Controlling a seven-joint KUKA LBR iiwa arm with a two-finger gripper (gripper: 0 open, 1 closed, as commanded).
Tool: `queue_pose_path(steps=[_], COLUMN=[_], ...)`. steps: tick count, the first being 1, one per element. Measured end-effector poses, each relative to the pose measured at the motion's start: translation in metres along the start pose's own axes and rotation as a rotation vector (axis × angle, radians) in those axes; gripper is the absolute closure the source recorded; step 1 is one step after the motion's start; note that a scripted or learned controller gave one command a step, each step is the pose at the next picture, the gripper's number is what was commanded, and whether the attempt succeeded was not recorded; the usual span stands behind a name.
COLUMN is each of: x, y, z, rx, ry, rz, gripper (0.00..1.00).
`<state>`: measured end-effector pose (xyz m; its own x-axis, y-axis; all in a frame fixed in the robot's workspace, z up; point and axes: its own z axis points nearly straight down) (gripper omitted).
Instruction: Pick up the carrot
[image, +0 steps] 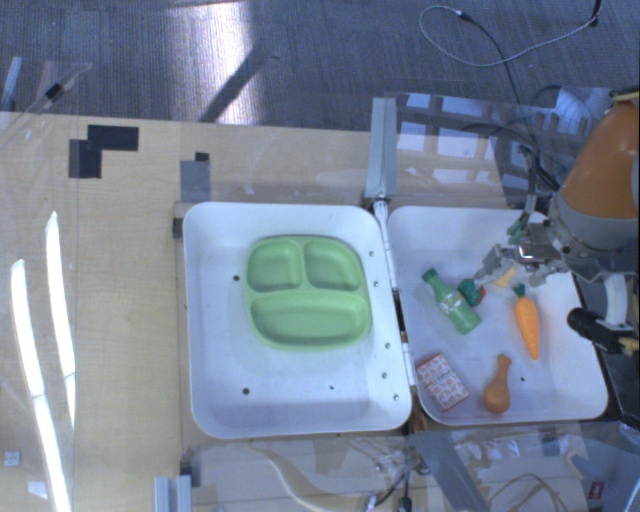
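The chicken leg (497, 384) lies nearest. The carrot (527, 325) rests unpicked in the right bin (590, 405); the hand (518, 262) hovers above it, spread open, gripping nothing

The arm (600, 180) is cut off at the frame's three o'clock edge. The hand (520, 262) is too small and cluttered to read its grip.
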<state>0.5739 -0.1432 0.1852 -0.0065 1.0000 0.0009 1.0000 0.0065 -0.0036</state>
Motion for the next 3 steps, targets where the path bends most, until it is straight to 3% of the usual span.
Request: queue_pose_path(steps=[1,2,3], x=[-0.056,-0.055,0.011], y=[-0.004,-0.003,-0.007], z=[0.089,0.082,-0.015], rx=[-0.004,-0.002,-0.012], ry=[0.0,0.001,-0.002], rz=[0.066,0.063,0.011], gripper=[0.0,1.0,1.0])
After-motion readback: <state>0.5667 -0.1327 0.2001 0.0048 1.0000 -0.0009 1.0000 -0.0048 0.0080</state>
